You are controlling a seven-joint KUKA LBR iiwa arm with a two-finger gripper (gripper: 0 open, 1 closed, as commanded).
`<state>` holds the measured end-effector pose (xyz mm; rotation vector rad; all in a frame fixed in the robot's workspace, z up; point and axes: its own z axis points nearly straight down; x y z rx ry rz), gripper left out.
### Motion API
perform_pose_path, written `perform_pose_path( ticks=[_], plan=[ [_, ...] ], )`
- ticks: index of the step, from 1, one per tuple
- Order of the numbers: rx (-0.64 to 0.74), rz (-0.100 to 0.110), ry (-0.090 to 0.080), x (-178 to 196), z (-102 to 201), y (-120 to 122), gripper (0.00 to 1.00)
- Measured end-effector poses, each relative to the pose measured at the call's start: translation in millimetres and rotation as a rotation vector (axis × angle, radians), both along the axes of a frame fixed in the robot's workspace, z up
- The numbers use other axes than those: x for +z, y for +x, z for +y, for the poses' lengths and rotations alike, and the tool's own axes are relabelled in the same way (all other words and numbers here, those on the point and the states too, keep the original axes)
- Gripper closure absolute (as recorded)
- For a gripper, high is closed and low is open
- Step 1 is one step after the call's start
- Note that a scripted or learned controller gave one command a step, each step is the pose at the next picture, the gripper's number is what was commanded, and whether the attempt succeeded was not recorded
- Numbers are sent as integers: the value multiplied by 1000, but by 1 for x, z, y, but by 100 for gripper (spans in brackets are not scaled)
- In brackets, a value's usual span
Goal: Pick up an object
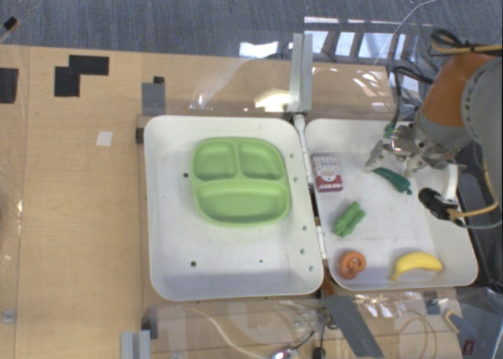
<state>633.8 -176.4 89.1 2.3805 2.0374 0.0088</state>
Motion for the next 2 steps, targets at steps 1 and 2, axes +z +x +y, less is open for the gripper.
perform_pose_path(
  ticks=[1,2],
  plan=[
    [-68,1,1,-1,-11,11,0],
    [-48,-1,2,1,-6,-25,0]
  ],
)
